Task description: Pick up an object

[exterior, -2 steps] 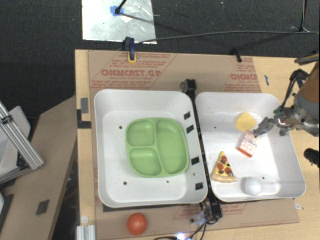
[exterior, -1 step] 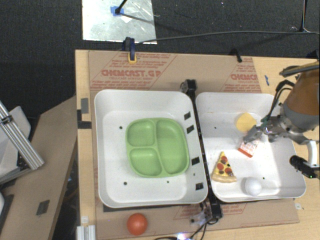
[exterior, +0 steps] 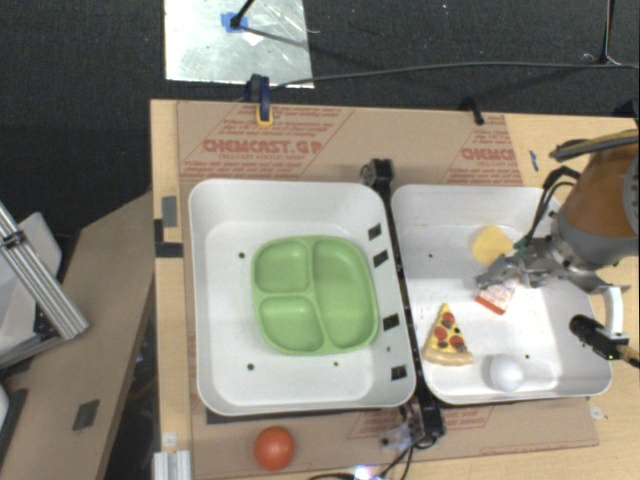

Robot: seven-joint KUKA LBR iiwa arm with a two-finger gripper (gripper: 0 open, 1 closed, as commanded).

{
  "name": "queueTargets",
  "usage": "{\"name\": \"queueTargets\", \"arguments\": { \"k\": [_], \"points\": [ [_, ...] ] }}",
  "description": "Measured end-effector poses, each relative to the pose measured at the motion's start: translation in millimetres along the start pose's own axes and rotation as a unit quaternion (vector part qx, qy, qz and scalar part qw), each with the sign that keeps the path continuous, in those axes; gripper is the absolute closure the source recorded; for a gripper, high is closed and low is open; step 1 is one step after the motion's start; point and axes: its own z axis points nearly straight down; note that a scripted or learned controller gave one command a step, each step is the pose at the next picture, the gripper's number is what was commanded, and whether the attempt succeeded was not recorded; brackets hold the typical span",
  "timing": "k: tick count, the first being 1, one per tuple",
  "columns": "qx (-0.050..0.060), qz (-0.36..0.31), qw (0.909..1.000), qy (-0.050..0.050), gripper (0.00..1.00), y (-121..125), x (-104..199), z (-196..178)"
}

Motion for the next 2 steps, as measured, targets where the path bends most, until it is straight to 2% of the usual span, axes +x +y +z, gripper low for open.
{"name": "queueTargets", "arguments": {
  "k": [1, 2],
  "points": [
    [-0.009, -0.001, 0.9999, -0.004, 1.0, 4.5, -1.6, -14.9],
    [0.0, -0.002, 1.0, -0.002, 1.0, 6.6, 1.0, -58.8]
  ]
}}
